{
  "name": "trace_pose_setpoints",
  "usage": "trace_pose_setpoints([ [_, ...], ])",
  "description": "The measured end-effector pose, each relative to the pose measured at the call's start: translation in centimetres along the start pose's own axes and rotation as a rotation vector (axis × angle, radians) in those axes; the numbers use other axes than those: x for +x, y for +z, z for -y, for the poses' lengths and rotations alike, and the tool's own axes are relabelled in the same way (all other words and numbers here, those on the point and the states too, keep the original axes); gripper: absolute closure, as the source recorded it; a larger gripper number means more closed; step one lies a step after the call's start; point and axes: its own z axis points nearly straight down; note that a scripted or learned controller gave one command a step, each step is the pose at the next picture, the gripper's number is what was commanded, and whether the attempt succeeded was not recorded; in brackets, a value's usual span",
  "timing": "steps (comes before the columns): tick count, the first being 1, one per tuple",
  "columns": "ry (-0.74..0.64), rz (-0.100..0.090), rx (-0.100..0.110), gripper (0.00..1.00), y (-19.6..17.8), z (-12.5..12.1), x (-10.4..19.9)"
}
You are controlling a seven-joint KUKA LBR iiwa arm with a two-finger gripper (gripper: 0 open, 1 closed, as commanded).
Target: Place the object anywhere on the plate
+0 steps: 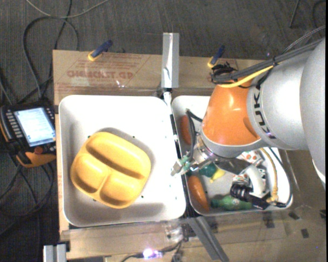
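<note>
While the arm (246, 113) hides the right bin (287, 173), its jaws stay unclear.

You're looking at a robotics lab: an industrial arm (279, 102) over a clamped cardboard bench (109, 75), a teach pendant (30, 127) far to the gripper's left, cables (44, 15) trailing across grey carpet.

A plain yellow divided plate (111, 168) is sitting in the white left bin (71, 113), with no pattern on it. The white right bin (180, 103) is showing orange (197, 192) and green (229, 202) toy pieces, while the arm (295, 102) is showing grey with an orange band (229, 116). Behind the bins, brown cardboard (106, 75) is bearing faded red lettering and blue-and-yellow clamps (100, 50).
</note>
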Motion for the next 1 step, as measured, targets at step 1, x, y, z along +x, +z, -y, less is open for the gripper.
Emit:
trace_pose_setpoints([
  [1,-0.022,-0.001,-0.001,1.00,0.00,-1.07,2.19],
])
